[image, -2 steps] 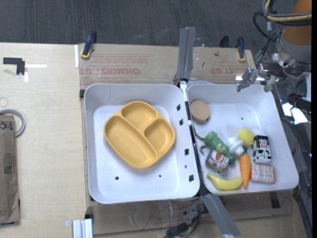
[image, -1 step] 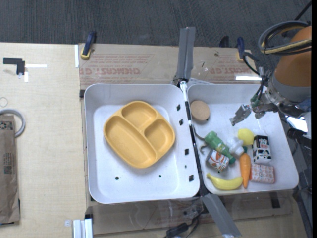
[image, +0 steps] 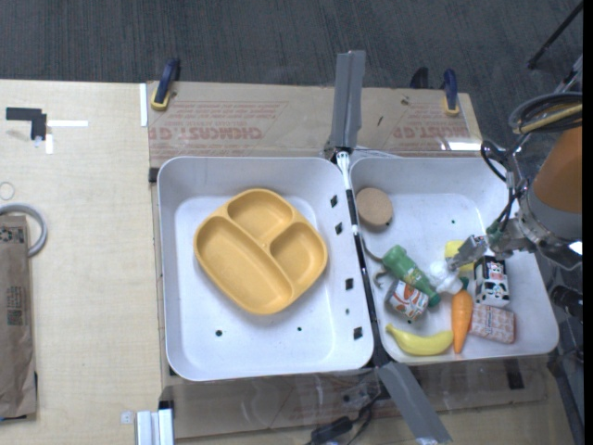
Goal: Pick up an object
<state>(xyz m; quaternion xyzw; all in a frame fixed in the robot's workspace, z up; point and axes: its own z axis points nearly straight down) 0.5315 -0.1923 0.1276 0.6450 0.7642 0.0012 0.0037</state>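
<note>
Arm: grey KUKA arm w/ orange band [image: 561, 176] comes in at right edge of frame, wrist over right side of right shallow white bin [image: 422, 176].
Pincer: metal two-finger pincer [image: 474, 248] sits low among the clutter, mid-right of the frame; can't tell whether it grips anything or how it's set, too small and cluttered.
Task thing: no single obj named; candidates all lie in right bin. Nearest the pincer: small yellow item [image: 453, 249] just left of it, black-and-white cow-print carton [image: 492, 282] just below it.
Others: orange plastic carrot [image: 460, 315], upright-ish, lower right; yellow plastic banana [image: 420, 340] at bin's lower edge, touching carrot tip; green plastic bottle [image: 406, 270] lying tilted, mid bin; red-and-white small can [image: 407, 299] just under bottle; pink-red wrapped packet [image: 493, 324] right of carrot; round tan wooden disc [image: 374, 207] upper left of bin, apart from the rest.
Left bin [image: 185, 341]: holds yellow three-compartment plastic plate [image: 260, 249], centre-left of frame.
Desk: light wooden desk [image: 74, 156], left part of frame.
Risks (judgement): objs pack tight, so pincer prob. nudges neighbours or pinches two at once; carton close to bin wall, little room for a finger; rounded bottle/can could roll or squirt out on closing; a grasp off-centre on carrot may tip out on lift.
</note>
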